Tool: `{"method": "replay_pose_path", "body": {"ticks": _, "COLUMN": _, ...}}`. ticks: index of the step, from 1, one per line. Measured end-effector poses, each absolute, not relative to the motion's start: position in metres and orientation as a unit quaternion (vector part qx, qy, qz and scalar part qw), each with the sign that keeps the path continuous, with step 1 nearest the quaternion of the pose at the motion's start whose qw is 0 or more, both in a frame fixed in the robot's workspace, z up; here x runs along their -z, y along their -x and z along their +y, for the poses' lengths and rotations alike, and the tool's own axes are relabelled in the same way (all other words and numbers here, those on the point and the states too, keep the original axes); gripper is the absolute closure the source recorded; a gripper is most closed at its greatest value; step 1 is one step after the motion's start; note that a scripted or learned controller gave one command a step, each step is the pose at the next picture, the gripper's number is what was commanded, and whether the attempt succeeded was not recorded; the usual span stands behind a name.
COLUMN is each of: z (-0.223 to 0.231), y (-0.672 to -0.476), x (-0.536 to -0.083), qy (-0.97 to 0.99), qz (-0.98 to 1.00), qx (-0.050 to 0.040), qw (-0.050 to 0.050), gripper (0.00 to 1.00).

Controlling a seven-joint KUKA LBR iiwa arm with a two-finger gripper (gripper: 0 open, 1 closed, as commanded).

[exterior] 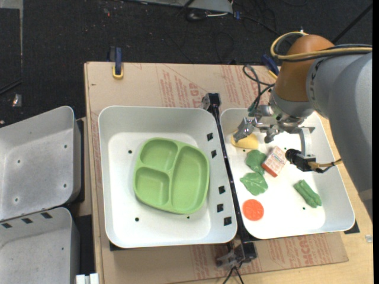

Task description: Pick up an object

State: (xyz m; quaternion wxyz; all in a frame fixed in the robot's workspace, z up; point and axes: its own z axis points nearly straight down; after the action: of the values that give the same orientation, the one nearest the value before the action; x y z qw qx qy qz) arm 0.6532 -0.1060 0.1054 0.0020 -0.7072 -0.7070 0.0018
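Observation:
My gripper hangs low over the far left corner of the right bin, its fingers open. A pale yellow piece lies right under the left fingertip, close to the bin's left wall, and I see nothing held between the fingers. Just in front lie a small red and white box, a green leaf piece and a second green leaf piece. An orange disc and a green pickle-like piece rest nearer the front.
The left bin holds a green divided plate. A black divider runs between the two bins. The grey arm with its orange band covers the right bin's far right corner.

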Motion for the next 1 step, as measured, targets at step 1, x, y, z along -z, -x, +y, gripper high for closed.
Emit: {"method": "replay_pose_path", "body": {"ticks": 1, "z": -0.1056, "y": -0.6533, "x": -0.0919, "qy": 0.707, "qz": -0.707, "qx": -0.0006, "qw": 0.000, "gripper": 0.00}}
